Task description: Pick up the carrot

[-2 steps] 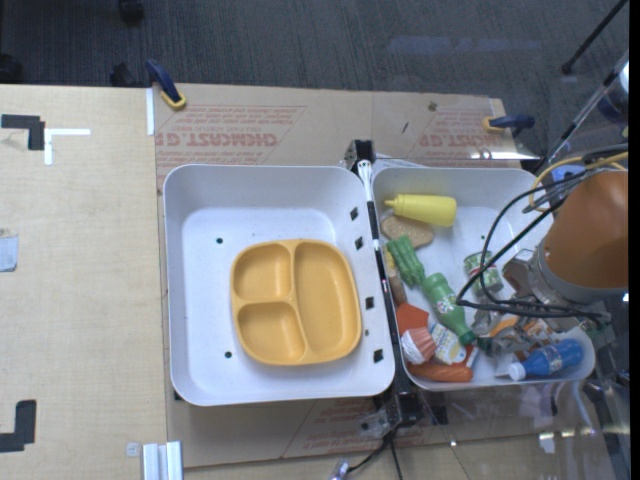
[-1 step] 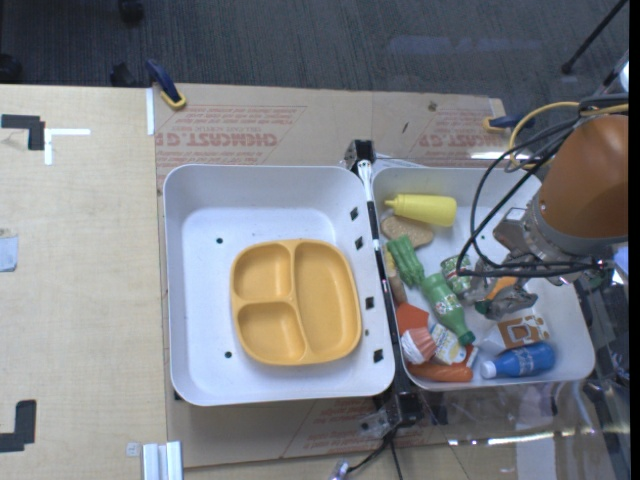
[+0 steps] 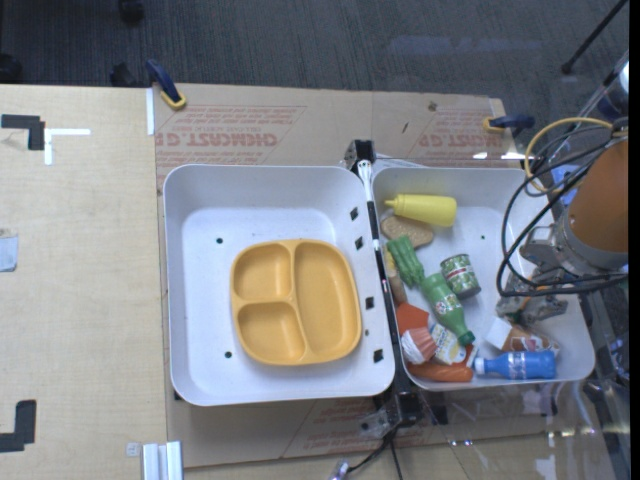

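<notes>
Along the right bin's point(image 3: 500, 208) near edge lies the carrot point(image 3: 440, 373), an orange-red, tapered piece partly hidden under the green bottle point(image 3: 440, 303). Whether the pincer point(image 3: 530, 308) is apart or together, I cannot tell.

One fixed camera looks slantwise down on both white bins point(image 3: 180, 298) from above

The grey metal arm point(image 3: 590, 253) wears a rounded orange band. Black and yellow cables point(image 3: 545, 168) loop beside it. Its tool point(image 3: 530, 306) looks dark and boxy.
</notes>
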Controlling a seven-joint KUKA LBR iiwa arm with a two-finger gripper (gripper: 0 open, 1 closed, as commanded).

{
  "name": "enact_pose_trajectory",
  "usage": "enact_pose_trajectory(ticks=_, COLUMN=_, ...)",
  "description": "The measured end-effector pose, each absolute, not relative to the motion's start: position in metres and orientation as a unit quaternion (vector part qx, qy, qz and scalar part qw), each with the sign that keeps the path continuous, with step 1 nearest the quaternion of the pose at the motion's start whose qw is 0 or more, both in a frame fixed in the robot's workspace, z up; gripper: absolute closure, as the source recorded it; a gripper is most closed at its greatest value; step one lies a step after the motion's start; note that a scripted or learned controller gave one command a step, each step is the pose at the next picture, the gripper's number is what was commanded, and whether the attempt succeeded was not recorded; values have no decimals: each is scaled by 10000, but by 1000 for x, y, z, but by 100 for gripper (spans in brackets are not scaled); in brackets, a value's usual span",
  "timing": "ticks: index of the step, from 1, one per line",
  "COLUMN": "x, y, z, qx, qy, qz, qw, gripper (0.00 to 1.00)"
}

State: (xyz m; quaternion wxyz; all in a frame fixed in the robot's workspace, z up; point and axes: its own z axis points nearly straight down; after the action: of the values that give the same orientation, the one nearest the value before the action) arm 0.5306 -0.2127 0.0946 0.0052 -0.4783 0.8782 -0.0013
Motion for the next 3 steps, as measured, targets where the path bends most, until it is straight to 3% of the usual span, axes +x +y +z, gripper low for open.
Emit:
enact_pose_trajectory(ticks=1, x=530, y=-213, z=94, qx=-4779, qy=8784, qz=-8, qw=40, gripper=0)
enact_pose_trajectory(ticks=2, x=561, y=-220, z=93, qx=-5150, qy=8572, qz=1, qw=37, gripper=0)
enact_pose_trajectory(ticks=3, x=563, y=-218, z=103, qx=-5134, qy=8581, qz=5, qw=72, gripper=100)
